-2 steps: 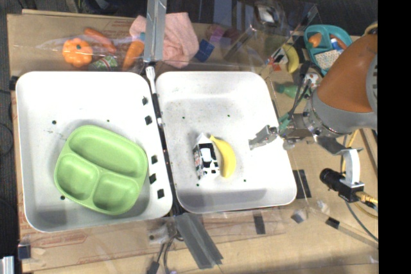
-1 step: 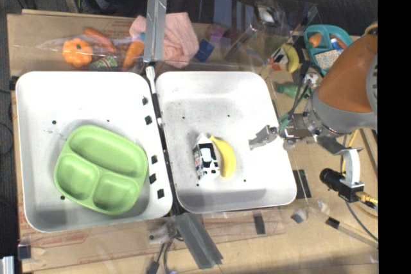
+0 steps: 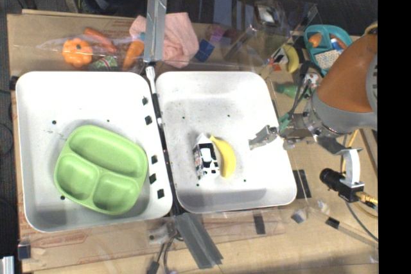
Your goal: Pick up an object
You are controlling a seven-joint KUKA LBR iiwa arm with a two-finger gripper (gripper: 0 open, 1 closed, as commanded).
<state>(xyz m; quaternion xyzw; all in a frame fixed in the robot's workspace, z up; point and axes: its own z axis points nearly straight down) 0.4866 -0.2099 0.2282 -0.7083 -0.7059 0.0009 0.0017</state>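
With the banana point(image 3: 225, 156) lying touching a small black-and-white object point(image 3: 205, 159) in the right bin point(image 3: 257, 88), the end effector point(image 3: 263, 137), its grip state impossible to tell, should descend over the banana's free right side.

Arm point(image 3: 347, 83) cut off at right edge; hand point(image 3: 262, 137) fingers indistinct.

Even overhead light, bright. White bins point(image 3: 212, 86) slightly washed out, soft shadows along their 6 o'clock walls. Clear sheet point(image 3: 270, 29) at 1 o'clock glares. Mild softness overall.
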